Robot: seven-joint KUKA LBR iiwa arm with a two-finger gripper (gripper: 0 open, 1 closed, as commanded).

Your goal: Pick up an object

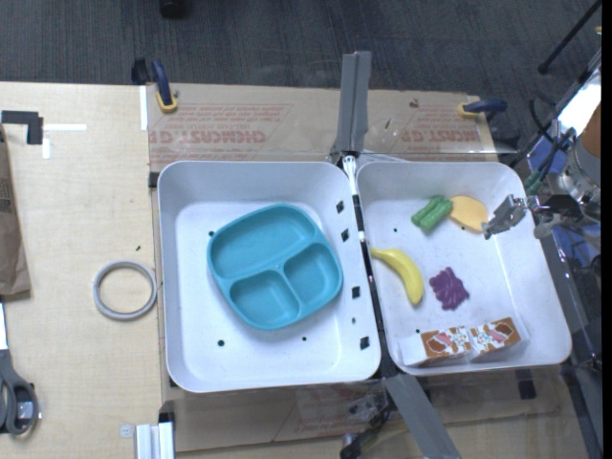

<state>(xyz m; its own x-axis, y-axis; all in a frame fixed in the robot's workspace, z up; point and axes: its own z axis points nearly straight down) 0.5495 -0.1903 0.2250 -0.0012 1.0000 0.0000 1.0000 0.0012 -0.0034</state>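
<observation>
At the far left a brown paper bag (pixel 11 223) lies along the bench edge, with scissors (pixel 16 402) below it; a roll of tape (pixel 125 289) sits on the wood between them and the bins. The left bin (pixel 182 256) holds a blue divided plate (pixel 275 266), tilted a little, three compartments facing up. The right bin (pixel 545 285) holds the rest: a yellow banana (pixel 402 271) near its left wall; a green object (pixel 431 212) above it, just beside a pale yellow piece (pixel 469 212); purple grapes (pixel 448 288) near the middle, close to the banana's lower end; a printed carton (pixel 469 339) lying flat along the front wall. The gripper (pixel 501 217) hangs over the right bin's upper right part, next to the pale yellow piece; its fingers are too small and blurred to tell whether they are apart or together, and nothing is visibly between them. The arm (pixel 579 175) enters from the right edge.
</observation>
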